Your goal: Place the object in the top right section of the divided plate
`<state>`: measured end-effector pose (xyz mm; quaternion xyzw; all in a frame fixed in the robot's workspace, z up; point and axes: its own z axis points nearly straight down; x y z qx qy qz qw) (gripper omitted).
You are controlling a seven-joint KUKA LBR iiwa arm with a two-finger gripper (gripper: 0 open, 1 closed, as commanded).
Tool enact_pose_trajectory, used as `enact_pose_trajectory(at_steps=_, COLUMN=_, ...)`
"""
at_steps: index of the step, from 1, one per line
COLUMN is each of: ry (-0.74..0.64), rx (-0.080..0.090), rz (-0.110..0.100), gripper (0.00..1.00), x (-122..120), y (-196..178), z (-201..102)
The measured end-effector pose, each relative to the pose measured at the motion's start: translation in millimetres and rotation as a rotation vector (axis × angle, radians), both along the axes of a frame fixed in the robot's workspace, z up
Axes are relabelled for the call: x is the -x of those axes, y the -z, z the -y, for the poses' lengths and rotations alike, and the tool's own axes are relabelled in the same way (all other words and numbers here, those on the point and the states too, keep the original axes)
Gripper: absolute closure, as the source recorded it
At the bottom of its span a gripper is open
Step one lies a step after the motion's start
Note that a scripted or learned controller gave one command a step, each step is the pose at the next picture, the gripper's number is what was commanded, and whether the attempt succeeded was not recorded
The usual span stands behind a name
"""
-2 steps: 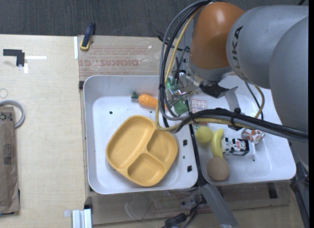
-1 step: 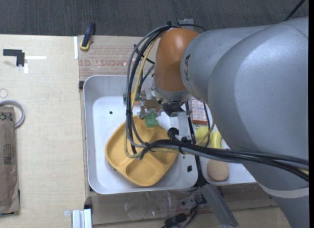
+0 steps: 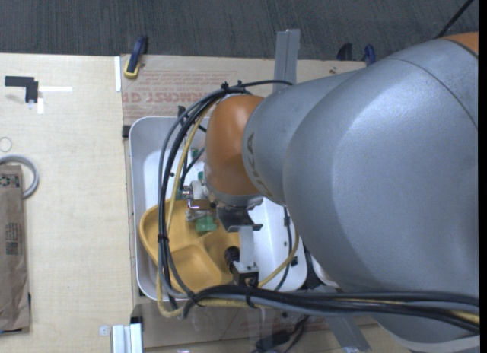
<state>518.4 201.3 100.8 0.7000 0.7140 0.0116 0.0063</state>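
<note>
Arm (image 3: 365,184) covers most of the bin (image 3: 144,192), wrist low over the yellow divided plate (image 3: 179,249). Gripper hidden, grip state cannot tell. Object hidden too, location unclear. Likely small, light; grab across its narrow middle.

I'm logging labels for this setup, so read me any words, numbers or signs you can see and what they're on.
Red print on the cardboard sheet behind the white bin: appears upside down and mirrored, too blurred to read.
Dark print on the brown paper bag at the left edge: too small to read.
Nothing legible on the yellow divided plate.
</note>
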Motion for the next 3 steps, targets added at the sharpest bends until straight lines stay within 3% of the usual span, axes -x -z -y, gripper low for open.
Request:
enact_pose_trajectory(at_steps=1, ry=0.44, rx=-0.009, rz=0.004, gripper=1.0, x=23.1, y=0.7, z=-17.1)
enact_pose_trajectory(at_steps=2, ry=0.857, rx=-0.024, rz=0.022, gripper=1.0, x=24.8, y=-2.3, z=-22.6)
enact_pose_trajectory(at_steps=3, ry=0.729, rx=-0.012, rz=0.003, gripper=1.0, x=20.6, y=-1.4, z=-23.4)
